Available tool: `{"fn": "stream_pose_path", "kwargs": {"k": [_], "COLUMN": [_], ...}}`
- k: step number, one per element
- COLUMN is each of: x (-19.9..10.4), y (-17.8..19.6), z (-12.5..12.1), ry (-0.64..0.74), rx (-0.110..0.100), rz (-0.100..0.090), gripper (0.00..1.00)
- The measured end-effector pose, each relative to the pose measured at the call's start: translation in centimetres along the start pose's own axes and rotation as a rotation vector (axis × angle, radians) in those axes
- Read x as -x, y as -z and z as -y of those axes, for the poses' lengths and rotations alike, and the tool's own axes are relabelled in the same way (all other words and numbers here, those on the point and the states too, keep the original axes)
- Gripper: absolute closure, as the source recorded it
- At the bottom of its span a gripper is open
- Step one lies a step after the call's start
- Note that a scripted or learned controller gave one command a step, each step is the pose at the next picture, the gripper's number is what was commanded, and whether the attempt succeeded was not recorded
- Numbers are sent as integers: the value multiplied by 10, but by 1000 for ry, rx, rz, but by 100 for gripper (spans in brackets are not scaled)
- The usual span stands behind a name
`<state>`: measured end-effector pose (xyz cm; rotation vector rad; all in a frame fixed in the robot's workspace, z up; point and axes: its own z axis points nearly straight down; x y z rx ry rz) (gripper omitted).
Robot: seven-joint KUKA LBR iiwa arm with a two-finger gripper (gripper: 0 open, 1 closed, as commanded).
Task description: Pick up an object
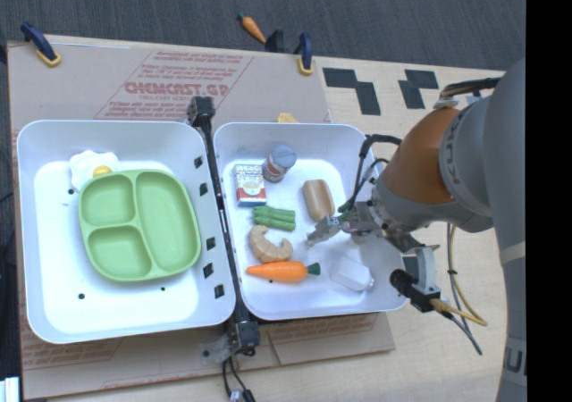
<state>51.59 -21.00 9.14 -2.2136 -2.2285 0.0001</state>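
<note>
The gripper (pixel 323 230) hangs low inside the right bin (pixel 375 300), fingers slightly parted and holding nothing, just right of the green beans (pixel 273 217). The carrot (pixel 282 272) lies just below the beans, the bread roll (pixel 317 199) up-right of them, the small carton (pixel 250 184) just above.

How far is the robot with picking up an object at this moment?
Nothing looks picked up yet. The gripper is low in the right bin, between the brown bread roll and the carrot, with nothing visible between its fingers. The carrot, green beans and other items lie on the bin floor. Grasping and lifting remain.
</note>
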Motion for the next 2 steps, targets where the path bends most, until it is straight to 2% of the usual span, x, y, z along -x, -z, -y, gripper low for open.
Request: {"fn": "stream_pose_path", "kwargs": {"k": [1,2], "x": [1,1], "y": [11,156], "z": [-1,-3], "ry": [4,0], "rx": [-2,3], "rz": [0,3], "gripper": [100,100]}}
